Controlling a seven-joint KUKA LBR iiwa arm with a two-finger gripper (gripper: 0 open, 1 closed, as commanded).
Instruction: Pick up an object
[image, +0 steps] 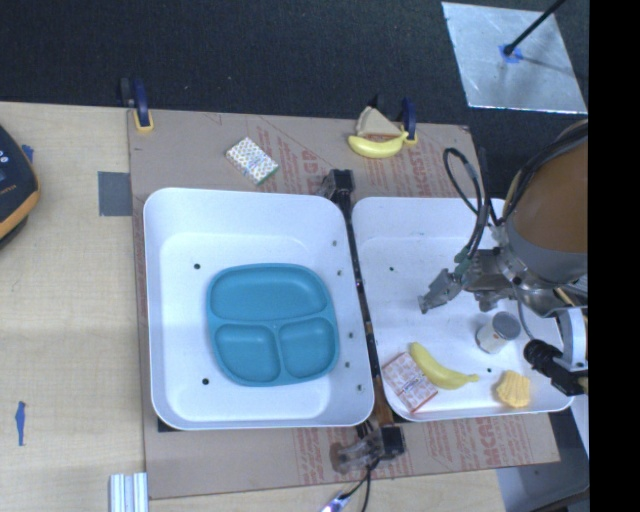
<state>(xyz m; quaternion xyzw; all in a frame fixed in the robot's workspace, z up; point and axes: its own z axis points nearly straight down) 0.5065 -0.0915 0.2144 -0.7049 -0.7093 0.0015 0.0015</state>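
On the bench, the right bin (400, 222) holds a banana (441, 368) near its front edge, and the gripper (437, 294), fingers spread and pinching nothing, hovers above the bin's middle, apparently mid-approach; next it must descend over the banana.

Tool (438, 296) low, arm fr. right

Grey arm (520, 270) — orange band (555, 200), black looping cable (468, 190).
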